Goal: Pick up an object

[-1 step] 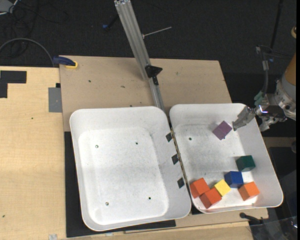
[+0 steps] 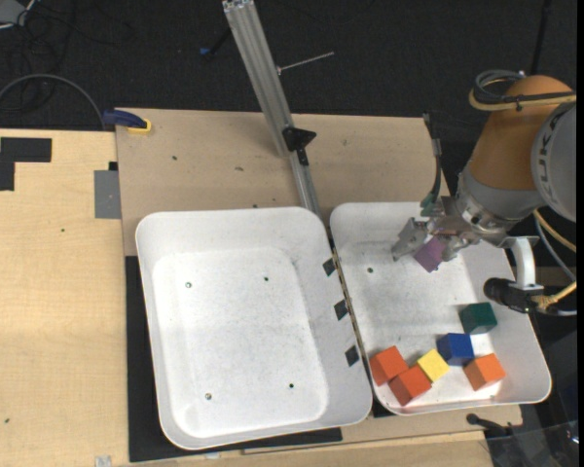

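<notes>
Left shallow white plastic bin bare. Right bin: my gripper above its middle, small purple block between fingers, apparently clamped, probably lifted. Loose coloured blocks crowd bin's near edge, likely slid there.

desk: matt pale wood | two bins: white speckled plastic, slight sheen | slanted rail at 12 o'clock: ribbed bare metal | arm band: glossy orange

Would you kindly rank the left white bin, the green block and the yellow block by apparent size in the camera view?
1. Left white plastic bin, by far the largest.
2. Dark green cube block and small yellow cube block: they look alike, so I won't rank them.
</notes>
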{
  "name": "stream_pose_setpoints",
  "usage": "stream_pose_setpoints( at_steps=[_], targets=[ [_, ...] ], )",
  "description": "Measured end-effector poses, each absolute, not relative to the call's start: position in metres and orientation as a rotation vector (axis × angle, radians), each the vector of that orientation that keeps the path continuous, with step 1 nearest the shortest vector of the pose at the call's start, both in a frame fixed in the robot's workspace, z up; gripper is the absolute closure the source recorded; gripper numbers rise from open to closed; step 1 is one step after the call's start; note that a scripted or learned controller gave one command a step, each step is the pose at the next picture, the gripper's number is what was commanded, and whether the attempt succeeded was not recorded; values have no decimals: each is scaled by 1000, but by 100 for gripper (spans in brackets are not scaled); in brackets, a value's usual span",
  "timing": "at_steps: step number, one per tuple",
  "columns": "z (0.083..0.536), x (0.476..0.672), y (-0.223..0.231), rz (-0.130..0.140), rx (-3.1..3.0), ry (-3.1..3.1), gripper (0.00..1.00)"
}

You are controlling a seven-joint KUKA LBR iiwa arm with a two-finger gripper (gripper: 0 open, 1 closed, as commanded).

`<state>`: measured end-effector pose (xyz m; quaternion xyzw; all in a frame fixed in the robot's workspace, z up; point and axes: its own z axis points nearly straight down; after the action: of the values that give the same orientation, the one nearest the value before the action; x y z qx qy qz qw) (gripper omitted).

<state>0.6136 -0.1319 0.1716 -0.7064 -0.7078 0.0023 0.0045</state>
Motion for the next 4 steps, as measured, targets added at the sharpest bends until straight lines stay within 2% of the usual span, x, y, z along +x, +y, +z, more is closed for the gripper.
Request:
stream_pose_setpoints(
  at_steps=[2, 3, 4],
  targets=[
    [177, 614, -134, 3, -2222, -2217, 0],
    [246, 595, -116, -4, -2220, -2227, 0],
    [241, 594, -116, 2, -2218, -2222, 0]
  ],
)
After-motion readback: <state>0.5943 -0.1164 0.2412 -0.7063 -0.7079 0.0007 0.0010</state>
